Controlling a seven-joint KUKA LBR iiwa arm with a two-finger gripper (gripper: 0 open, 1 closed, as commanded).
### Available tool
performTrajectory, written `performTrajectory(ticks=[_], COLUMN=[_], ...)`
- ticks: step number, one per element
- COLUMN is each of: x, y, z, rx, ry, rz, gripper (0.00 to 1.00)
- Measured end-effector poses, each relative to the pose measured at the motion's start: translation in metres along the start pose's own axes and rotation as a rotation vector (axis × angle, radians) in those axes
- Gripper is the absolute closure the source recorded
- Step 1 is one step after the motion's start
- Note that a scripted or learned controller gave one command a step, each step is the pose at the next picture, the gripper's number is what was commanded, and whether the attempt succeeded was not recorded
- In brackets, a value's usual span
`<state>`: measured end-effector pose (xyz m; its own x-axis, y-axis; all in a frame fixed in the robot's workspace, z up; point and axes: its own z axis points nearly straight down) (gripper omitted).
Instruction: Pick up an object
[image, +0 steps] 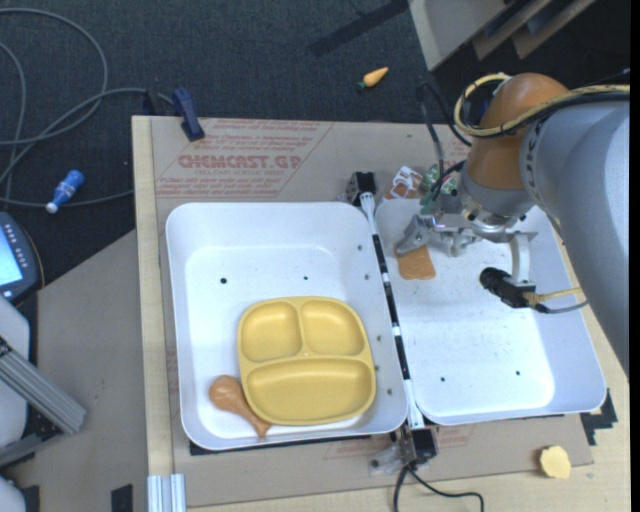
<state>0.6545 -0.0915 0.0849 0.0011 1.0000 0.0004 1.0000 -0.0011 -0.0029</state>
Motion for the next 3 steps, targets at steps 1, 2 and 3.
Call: performTrajectory(ticks=[1,2,3], x=[-0.010,0.001,0.001], y=[0.001,-0.009,-0.008], z=[0.000,0.000,0.000], rx=[-0.003,0.000,-0.001], ry=[-0.001,0.000,0.000], rz=[-0.001,-0.002,-0.001], gripper=[0.00,0.00,0.00])
